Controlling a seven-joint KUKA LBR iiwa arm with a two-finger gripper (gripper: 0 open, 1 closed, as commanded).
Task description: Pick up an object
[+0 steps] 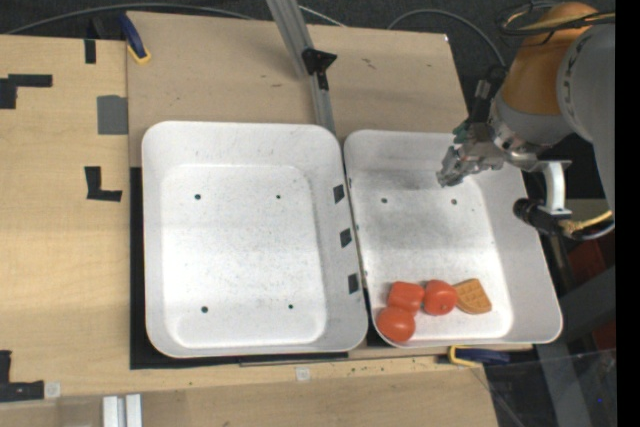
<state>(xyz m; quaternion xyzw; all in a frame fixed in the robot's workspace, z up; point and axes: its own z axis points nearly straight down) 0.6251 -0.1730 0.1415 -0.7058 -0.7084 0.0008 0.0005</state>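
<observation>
Over the far right part of the right-hand bin (520, 245) hangs the gripper (452, 171), its metal fingertips pointing down and left toward the speckled white floor. Nothing lies between them; whether they stand parted or closed I cannot tell, as they blur into one grey cluster at this slant.

What could be picked up sits well apart from the gripper, along the bin's near edge: three rounded red pieces (412, 305), perhaps toy tomatoes, two touching side by side and a third tucked just below the left one, with a flat tan piece (473, 297), possibly a cracker or biscuit toy, just beside them on the right.

To do this step well, the arm would need to travel toward the near edge and come down on one object only. The right-hand red piece or the tan one look the easier choices, since each has an open side; the left pair crowd each other and the bin wall. Fingers should straddle the chosen piece across its narrow width and descend almost to the floor before closing.

The red pieces look smooth, glossy and plump, likely to roll or squirt out of an off-centre pinch. The tan piece looks matte and thin, lying low. Both bins are shallow white plastic with rounded corners; the left-hand bin (240, 140) shares a dark clipped seam with its neighbour.
</observation>
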